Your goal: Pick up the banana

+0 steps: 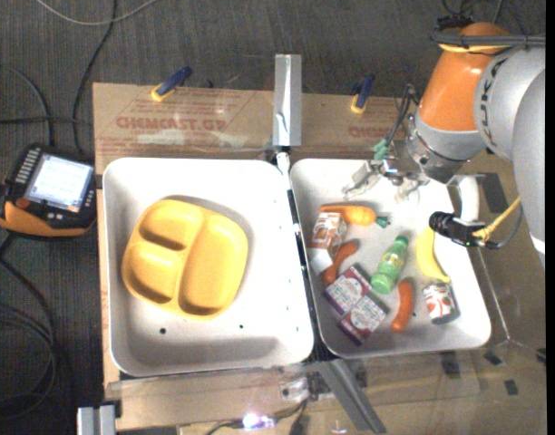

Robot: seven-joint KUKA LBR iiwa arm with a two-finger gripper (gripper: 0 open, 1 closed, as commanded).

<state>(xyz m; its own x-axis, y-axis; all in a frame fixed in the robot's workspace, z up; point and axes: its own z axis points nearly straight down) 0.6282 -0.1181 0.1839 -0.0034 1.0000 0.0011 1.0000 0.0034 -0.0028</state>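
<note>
Nearest, right shallow white bin (pixel 481 333): two purple snack packets (pixel 355 302), one small red-white can (pixel 439 302), two orange-red sausages (pixel 403 304), one green plastic bottle (pixel 390 263), one small carton (pixel 327 230), one orange carrot (pixel 350 215); left shallow white bin (pixel 114 243) has one yellow divided plastic tray (pixel 187 256). One yellow curved banana (pixel 429 257) sits near the right wall, just above the can, probably light, softish, smooth, best pinched across mid-body. Farther back the tool (pixel 380 178) hovers over the bin's top, fingers spread, holding nothing.
</note>
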